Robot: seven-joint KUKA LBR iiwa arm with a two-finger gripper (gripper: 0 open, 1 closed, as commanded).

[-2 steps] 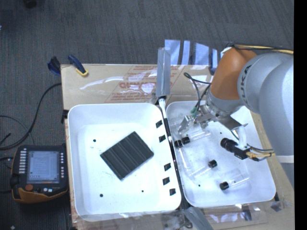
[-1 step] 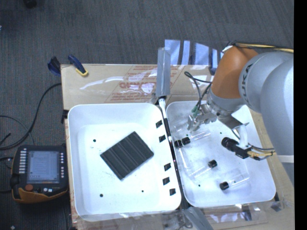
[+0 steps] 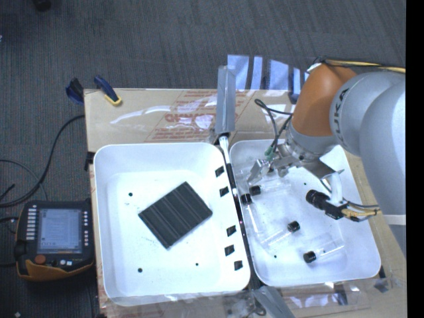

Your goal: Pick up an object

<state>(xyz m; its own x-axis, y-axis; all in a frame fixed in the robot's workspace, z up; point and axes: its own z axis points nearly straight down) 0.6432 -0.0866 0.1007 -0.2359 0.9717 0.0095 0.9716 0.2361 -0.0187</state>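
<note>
A dark grey ribbed slab (image 3: 175,213) lies flat in the middle of the left bin (image 3: 112,164). In the right bin (image 3: 361,244) lie several clear tubes with black caps: one (image 3: 252,191) near the divider, one (image 3: 291,227) in the middle, and one (image 3: 320,251) toward the front. My gripper (image 3: 260,169) hangs low over the right bin's back left part, just behind the tube by the divider. Nothing shows in its grasp.
The grey arm with its orange band (image 3: 318,101) covers the right bin's back right corner. A black connector with yellow cable (image 3: 326,204) hangs over that bin's right side. Black clips (image 3: 228,211) line the divider. A teach pendant (image 3: 54,237) lies on the floor at left.
</note>
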